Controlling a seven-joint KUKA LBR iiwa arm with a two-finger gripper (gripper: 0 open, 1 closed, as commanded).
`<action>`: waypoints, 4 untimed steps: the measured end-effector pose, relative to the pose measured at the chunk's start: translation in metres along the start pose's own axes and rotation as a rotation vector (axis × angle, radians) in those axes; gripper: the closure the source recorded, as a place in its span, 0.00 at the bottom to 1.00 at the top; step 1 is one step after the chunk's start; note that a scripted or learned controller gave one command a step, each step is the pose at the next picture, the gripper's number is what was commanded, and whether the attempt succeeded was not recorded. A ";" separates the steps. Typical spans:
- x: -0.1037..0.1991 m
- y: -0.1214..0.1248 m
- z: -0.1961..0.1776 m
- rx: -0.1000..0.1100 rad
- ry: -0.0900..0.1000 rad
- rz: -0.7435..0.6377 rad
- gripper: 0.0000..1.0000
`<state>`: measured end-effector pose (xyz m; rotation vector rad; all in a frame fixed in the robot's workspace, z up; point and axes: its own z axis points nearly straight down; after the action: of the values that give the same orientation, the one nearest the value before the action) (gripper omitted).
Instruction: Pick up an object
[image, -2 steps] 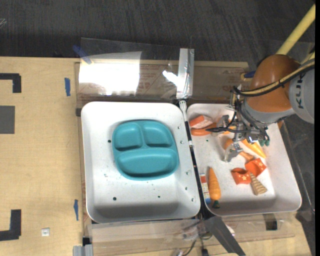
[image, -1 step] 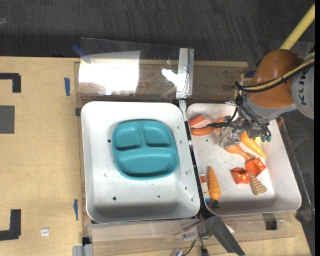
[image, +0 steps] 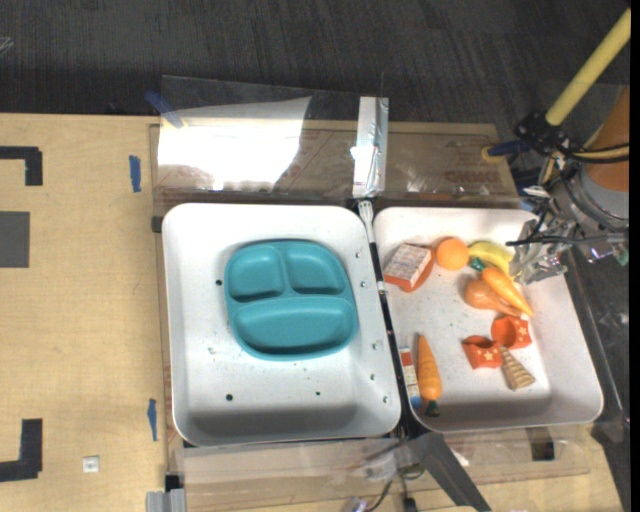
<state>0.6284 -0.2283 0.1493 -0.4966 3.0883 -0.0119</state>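
A pale wooden worktop (image: 80, 300) with black corner marks and blue tape strips carries two shallow white bins side by side, under a creased sheet of clear plastic at 12 o'clock. The left bin (image: 200, 390), glossy and speckled with small dark dots, holds a teal tray (image: 290, 298) with rounded corners and three compartments.

The right bin (image: 570, 390) holds the toys. A red-and-white box (image: 407, 266) lies at its 11 o'clock, just beside a round orange (image: 451, 253). A curved yellow banana (image: 491, 254) sits at 1 o'clock, touching a tapered carrot (image: 505, 289) and a tan lump (image: 478, 292). A red crumpled piece (image: 490, 346) and a ribbed beige cone (image: 517, 371) lie near 4 o'clock. Another smooth carrot (image: 428, 368) lies along the left wall at 8 o'clock.

The metallic end effector (image: 545, 262) hangs over the right bin's 2 o'clock edge, beside the banana; I cannot tell how its fingers stand.
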 end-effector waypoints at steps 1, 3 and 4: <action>-0.002 0.005 0.003 -0.005 0.002 -0.006 0.00; 0.064 0.092 0.058 -0.006 0.003 0.035 0.00; 0.013 0.100 0.058 -0.004 -0.001 -0.009 0.00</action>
<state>0.5858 -0.1372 0.0901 -0.5097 3.0854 -0.0059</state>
